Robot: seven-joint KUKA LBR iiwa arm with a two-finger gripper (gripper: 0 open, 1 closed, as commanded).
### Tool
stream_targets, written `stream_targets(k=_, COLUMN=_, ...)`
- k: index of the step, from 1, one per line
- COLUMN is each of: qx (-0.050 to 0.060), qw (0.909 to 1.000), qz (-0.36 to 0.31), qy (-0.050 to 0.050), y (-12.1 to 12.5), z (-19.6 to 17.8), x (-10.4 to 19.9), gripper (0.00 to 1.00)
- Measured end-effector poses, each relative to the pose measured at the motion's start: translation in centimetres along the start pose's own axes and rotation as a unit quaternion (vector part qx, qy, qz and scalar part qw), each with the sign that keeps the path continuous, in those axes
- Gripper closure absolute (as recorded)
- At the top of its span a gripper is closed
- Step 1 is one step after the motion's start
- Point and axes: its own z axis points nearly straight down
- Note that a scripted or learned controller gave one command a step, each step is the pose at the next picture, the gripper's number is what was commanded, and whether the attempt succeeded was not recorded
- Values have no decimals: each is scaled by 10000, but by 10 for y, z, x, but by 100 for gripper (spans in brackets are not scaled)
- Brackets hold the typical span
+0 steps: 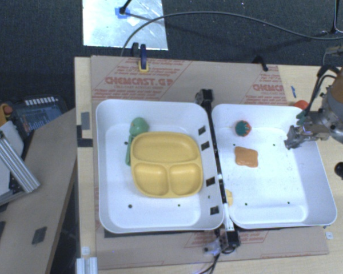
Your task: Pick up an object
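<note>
Fingers [292, 137] of mine hang at the three o'clock side of the right bin [308, 210]; whether they are spread or pressed together I cannot tell; an orange piece [246, 156] lies toward nine o'clock from them, a small round green-and-red object [242, 128] at its twelve; the left bin [111, 210] holds a yellow divided tray [164, 163] over a green spoon [136, 129].

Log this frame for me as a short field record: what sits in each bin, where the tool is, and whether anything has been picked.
left bin: yellow divided tray, green spoon partly under its left edge
right bin: small round teal-and-red object, orange flat piece
tool: over right bin's right side, apart from both items
picked: nothing seen between the tool's tips
</note>
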Motion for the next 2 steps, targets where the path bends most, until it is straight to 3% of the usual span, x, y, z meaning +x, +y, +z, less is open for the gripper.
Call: stream_targets(k=2, qx=6, qw=10000, qz=-7, qy=9, y=1, z=27, x=105, gripper=100)
